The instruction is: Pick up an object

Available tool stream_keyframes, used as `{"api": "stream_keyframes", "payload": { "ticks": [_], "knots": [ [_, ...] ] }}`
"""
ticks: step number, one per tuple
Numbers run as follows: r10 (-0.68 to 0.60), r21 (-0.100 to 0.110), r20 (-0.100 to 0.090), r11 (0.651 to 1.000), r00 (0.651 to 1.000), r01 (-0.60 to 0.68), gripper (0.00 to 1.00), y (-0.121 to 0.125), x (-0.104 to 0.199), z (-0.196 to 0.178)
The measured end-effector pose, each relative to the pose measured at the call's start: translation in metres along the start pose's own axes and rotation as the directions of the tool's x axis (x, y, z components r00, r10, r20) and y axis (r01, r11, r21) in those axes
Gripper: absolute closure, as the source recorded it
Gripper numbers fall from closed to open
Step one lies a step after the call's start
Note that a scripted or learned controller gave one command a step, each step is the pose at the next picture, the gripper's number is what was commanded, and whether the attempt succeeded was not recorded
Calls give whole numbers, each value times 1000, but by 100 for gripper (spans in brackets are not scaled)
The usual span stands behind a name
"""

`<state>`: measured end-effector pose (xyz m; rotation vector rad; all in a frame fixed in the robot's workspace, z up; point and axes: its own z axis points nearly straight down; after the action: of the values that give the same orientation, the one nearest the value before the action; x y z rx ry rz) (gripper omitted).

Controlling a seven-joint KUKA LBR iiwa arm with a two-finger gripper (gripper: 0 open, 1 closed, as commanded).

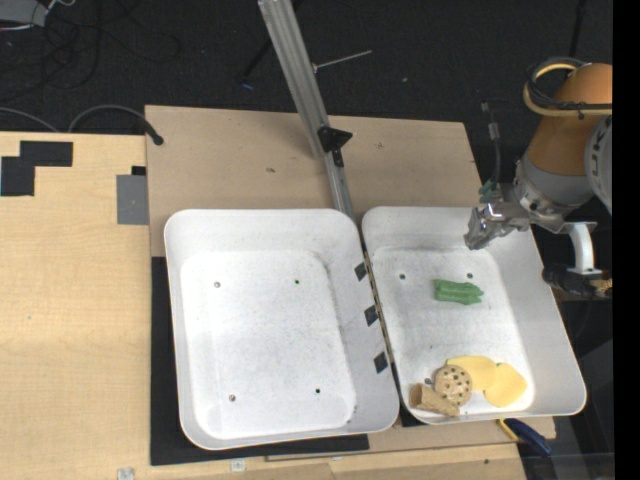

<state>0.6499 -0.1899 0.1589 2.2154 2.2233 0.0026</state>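
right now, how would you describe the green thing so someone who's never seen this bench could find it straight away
Start at the right-hand white bin, the one nearest the arm. The green object lies near the bin's middle, alone on bare floor, with the gripper hanging above and beyond it. It is the bin's only green item, small and elongated, while its neighbours, the yellow pieces and a spotted cookie-like disc, cluster in the near corner.

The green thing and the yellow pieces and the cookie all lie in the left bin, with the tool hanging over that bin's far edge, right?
Not quite: the camera view shows them in the right bin, not the left. The green thing lies mid-bin, the yellow pieces and the cookie near its front edge, and the tool hangs over that bin's far edge.
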Motion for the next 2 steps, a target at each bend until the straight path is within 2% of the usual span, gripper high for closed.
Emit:
{"api": "stream_keyframes", "payload": {
  "ticks": [2],
  "knots": [
    [-1,-1,0,1000,1000,1,100,3,2,-87]
  ]
}}
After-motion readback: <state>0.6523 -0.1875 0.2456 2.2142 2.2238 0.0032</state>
